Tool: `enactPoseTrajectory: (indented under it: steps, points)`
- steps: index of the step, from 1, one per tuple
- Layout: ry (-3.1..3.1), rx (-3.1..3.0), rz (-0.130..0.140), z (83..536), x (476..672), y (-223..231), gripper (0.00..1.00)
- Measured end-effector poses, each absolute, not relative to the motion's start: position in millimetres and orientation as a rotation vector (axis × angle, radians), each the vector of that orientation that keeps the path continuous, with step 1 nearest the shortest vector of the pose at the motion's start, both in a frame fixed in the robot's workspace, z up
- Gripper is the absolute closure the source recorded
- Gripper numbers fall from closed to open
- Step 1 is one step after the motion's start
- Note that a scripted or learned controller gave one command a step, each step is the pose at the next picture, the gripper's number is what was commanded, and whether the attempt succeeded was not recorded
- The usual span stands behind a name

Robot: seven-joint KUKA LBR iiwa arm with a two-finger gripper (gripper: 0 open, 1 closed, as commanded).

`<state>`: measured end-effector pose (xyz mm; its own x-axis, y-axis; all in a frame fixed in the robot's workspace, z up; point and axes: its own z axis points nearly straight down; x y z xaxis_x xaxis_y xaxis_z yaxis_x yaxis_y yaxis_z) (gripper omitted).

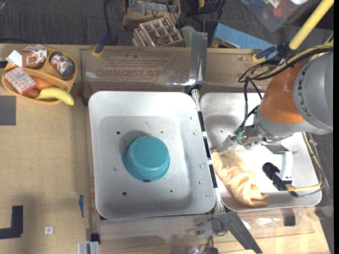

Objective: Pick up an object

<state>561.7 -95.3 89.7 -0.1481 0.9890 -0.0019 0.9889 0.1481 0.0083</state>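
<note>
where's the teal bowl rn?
The teal bowl sits upside down near the middle of the left bin, apart from the yellow cloth in the right bin.

Grey arm (318, 91), orange band above wrist, black cables, partial lettering, possibly "KU"

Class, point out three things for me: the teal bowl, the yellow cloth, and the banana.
teal bowl (147, 158), camera view, middle of its upturned base.
yellow cloth (238, 178), camera view, centre of the crumpled folds.
banana (55, 94), camera view, mid-length of the fruit.
</note>
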Motion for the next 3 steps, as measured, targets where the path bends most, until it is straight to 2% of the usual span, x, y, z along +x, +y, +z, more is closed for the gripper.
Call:
enactPoseTrajectory:
  steps: [1,2,3]
  points:
    - [2.435,1.977,0.007,90,496.5,-113,0.00]
    - [2.513,1.866,0.009,90,571.0,-112,0.00]
    - [2.405,2.010,0.010,89,503.3,-113,0.00]
